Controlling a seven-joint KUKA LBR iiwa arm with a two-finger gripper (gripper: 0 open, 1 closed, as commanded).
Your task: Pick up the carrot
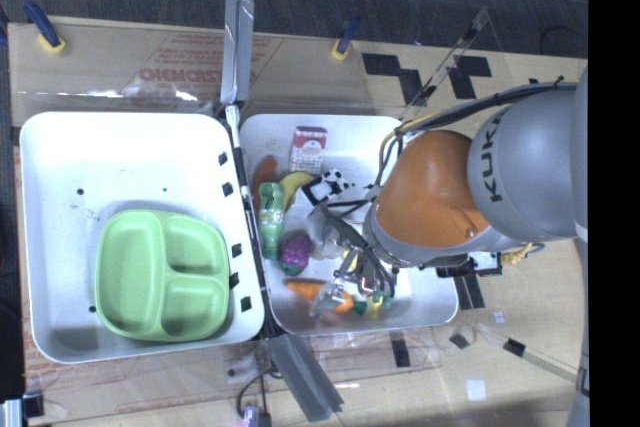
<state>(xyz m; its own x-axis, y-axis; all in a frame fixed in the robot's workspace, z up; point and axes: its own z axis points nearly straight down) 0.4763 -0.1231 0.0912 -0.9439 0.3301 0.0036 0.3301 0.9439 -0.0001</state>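
Observation:
The carrot (304,289) is a small orange piece lying near the front wall of the right bin (420,313). My gripper (345,290) is down low in that bin, right at the carrot's right end, and touches or overlaps it. More orange and some green-yellow bits show just under the gripper at the front. The arm's orange band and grey wrist hide much of the right half of the bin.
Left of the gripper lie a purple item (294,252), a green bottle (271,215), a banana (296,185), a black-and-white toy (330,183) and a red-white carton (308,150). The left bin (60,165) holds a green divided plate (162,273).

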